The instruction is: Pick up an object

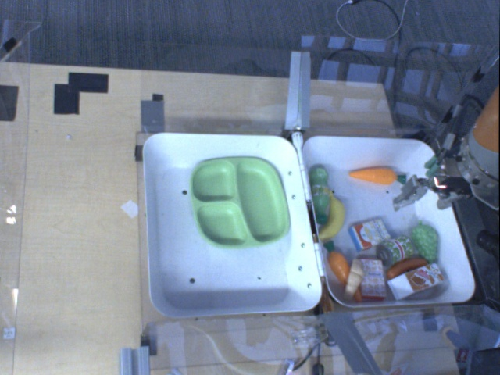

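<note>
One carrot (375, 176) lies near the far wall of the right bin (462, 287), apart from the pile. My claw (412, 190) hovers just beside its tip, open and empty. I should centre over its middle, then descend straight.

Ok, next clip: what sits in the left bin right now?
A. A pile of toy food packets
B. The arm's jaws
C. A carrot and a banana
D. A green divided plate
D. The green divided plate lies alone in the left bin, while the carrot, banana and the packets are all in the right bin, with the gripper over that bin's right side.
</note>
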### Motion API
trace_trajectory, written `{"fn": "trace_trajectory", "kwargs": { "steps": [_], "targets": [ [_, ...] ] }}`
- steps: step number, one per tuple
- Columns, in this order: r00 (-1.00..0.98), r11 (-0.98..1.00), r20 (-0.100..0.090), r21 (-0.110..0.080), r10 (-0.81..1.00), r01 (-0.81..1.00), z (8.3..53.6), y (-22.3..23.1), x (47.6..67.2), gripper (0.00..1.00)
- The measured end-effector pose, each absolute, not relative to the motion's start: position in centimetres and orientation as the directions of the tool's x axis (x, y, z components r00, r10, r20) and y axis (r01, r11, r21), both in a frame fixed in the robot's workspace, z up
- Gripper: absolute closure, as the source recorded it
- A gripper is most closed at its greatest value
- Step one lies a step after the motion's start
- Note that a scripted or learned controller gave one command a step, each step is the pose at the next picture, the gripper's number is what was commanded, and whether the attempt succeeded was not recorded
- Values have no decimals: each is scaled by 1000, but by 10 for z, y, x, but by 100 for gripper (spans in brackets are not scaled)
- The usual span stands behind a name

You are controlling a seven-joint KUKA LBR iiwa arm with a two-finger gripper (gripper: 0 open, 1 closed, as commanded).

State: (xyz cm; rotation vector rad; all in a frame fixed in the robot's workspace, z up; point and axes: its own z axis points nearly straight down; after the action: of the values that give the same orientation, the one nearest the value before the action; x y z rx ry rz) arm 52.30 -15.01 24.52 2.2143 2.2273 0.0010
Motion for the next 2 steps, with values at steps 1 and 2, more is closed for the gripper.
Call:
{"fn": "trace_trajectory", "kwargs": {
  "steps": [1,2],
  "targets": [
    [139,-139,1,1,990,990,169,-153,597,0],
    [149,-149,-2,13,989,989,103,-153,661,0]
  ]
}}
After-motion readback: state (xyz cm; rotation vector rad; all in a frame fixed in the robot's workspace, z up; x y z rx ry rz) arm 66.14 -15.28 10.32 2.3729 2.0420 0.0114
